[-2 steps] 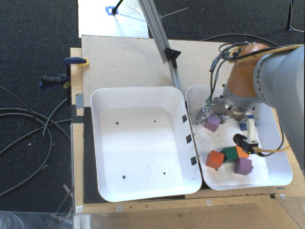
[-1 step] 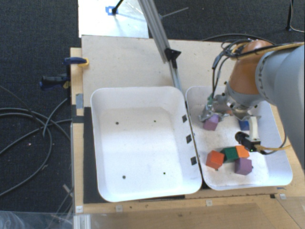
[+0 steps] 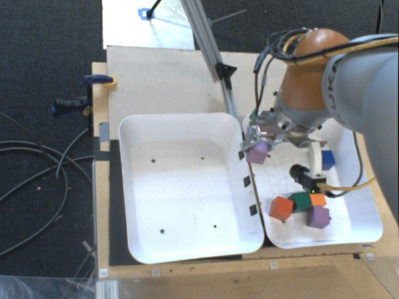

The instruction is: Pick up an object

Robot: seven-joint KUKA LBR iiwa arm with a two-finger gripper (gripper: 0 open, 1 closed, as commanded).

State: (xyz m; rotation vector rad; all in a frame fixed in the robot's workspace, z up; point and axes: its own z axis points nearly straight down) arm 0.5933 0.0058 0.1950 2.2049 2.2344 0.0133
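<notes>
Just pincer (image 3: 257,143) gripping matte purple cube (image 3: 257,152)

Robotics laboratory test bench. Indicated by grey industrial arm with orange band (image 3: 324,73), blue-handled clamp (image 3: 81,104) on plywood bench (image 3: 162,86), loose black cables (image 3: 37,161) on dark carpet.

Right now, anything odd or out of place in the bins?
One thing: a purple block sits high at the gripper, over the divider between the bins, apart from the orange, green and purple blocks clustered in the right bin. Nothing spilled or damaged.
</notes>
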